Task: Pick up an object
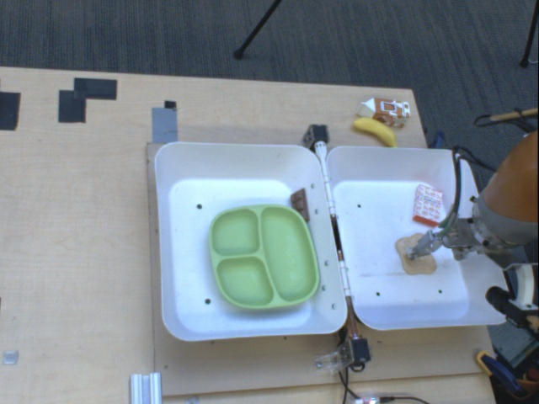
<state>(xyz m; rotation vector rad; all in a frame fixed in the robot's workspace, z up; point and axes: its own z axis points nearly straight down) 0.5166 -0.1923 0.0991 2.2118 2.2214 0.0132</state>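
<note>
Green plate [264, 257] with three parts, lying in left bin [181, 251]. Small brown thing [298, 199] by its top edge. Red and white packet [428, 204] and tan lump [416, 257] in right bin [370, 297]. Jaws low over lump; open or closed, cannot tell.

Green tray [264, 257] crowds the left bin [181, 251]; right bin [375, 225] mostly open.
</note>
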